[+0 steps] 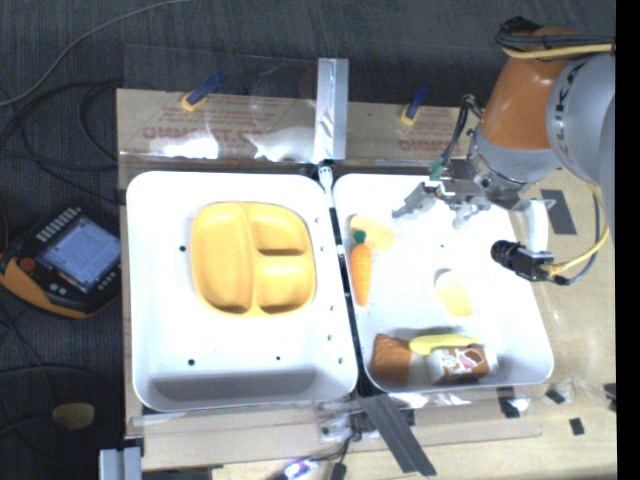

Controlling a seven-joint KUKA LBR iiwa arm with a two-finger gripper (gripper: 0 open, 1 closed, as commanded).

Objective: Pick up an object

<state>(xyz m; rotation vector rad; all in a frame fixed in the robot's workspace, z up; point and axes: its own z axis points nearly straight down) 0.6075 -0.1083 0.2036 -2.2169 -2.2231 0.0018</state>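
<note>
My gripper (437, 211) hangs over the far part of the right bin (500, 313), its two fingers spread apart and open with nothing between them. Below it lie an orange carrot (360, 271) along the bin's left wall, a pale yellow piece (377, 233) by the carrot's green top, and another pale yellow piece (455, 294) near the middle. At the bin's near edge sit a brown item (391, 359), a yellow banana (441, 343) and a small labelled can (461, 364).
The left bin (160, 298) holds a yellow divided plate (254, 256). A metal post (331, 108) stands behind the divider between the bins. A handheld pendant (65, 260) lies on the floor at the left.
</note>
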